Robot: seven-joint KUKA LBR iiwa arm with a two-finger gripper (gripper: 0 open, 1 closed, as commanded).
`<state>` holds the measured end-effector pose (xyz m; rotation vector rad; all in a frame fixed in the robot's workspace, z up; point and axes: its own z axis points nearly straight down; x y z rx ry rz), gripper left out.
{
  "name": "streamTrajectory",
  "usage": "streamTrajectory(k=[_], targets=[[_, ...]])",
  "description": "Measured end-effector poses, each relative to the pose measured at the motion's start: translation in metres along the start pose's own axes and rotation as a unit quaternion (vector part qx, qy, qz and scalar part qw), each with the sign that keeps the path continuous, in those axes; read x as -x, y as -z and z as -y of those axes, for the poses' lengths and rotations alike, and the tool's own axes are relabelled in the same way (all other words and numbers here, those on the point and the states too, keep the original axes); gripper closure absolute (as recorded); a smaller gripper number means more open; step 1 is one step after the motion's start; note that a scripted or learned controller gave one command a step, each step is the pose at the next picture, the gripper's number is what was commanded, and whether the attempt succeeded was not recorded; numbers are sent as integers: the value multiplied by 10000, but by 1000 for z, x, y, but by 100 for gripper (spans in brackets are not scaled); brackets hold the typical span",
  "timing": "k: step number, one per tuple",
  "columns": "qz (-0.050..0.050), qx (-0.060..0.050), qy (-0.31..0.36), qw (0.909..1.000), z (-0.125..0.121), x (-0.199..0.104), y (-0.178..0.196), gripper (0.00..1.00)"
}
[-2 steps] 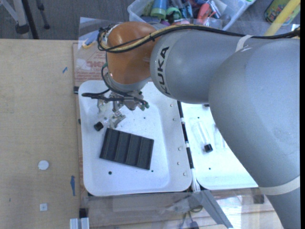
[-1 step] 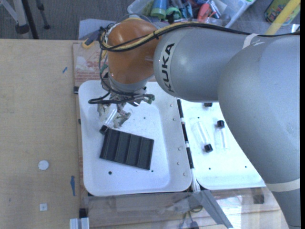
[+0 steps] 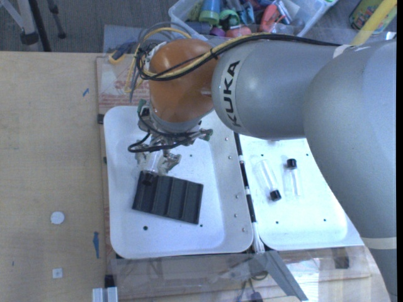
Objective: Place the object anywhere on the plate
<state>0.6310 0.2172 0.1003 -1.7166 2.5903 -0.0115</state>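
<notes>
Bright, even overhead light here, no hard shadows. The two white bins [image 3: 126,244] run close to washed out, and soft sheen rides along the grey arm [image 3: 283,87] and its orange band [image 3: 179,80]. Focus is mildly soft throughout, with fine detail smeared and slightly grainy.

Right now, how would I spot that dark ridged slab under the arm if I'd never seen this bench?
Find the left white bin, the one the grey arm hangs over. Just below the gripper lies the black ribbed plate, a flat dark rectangle, slightly tilted. It is the only large dark thing there; the right bin holds just small clear tubes with black caps.
</notes>
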Motion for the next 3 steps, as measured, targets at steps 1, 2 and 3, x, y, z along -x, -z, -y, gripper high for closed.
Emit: streamTrajectory(k=[1,2,3], targets=[[-2,48,1322,9912,12,8,-4,100],[-5,114,4269,9042,28,15,-10,100],[3,14,5889,8082,-19,2,-4,100]])
